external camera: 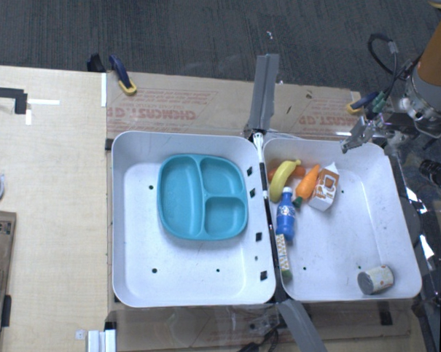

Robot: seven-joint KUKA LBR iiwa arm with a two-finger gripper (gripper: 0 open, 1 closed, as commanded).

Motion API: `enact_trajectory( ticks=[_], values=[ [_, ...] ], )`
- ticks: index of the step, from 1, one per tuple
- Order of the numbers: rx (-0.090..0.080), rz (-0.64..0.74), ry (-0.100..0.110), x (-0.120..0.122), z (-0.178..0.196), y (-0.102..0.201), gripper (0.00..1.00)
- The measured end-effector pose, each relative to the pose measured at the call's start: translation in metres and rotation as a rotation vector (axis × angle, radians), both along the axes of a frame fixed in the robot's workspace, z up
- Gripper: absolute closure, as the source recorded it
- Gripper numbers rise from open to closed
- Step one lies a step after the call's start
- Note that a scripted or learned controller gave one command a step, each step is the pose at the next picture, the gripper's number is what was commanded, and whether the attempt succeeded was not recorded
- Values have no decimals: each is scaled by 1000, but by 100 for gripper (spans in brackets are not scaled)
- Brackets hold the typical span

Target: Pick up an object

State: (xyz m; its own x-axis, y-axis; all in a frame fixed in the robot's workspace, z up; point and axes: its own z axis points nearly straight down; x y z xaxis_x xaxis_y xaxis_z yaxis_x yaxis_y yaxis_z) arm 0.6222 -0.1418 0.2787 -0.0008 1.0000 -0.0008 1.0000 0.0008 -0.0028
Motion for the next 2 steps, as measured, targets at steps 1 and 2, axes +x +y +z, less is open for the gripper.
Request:
enact_trajectory(
  ticks=[1, 2],
  values=[
    [0, 55, -2, 26, -146, -42, 0],
    [-4, -95, -3, 37, -183, 44, 0]
  ],
)
